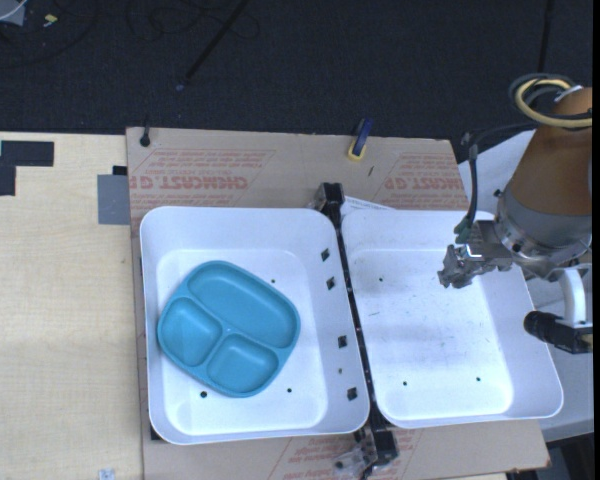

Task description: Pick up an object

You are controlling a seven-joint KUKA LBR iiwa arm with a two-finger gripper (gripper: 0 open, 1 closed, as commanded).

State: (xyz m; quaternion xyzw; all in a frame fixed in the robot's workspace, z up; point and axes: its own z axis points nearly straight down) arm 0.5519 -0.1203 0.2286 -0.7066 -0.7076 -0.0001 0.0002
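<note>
Over right bin (540, 393) — gripper (458, 268), blue tray (230, 328) well apart

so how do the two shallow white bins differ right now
The left shallow white bin holds a blue divided plastic plate; the right shallow white bin shows only a bare floor with dark scuffs. The grey arm's two-finger gripper hangs over the right bin, while nothing reaches over the left bin. Both are white, shallow, round-cornered and sit side by side on the cardboard sheet.
</note>
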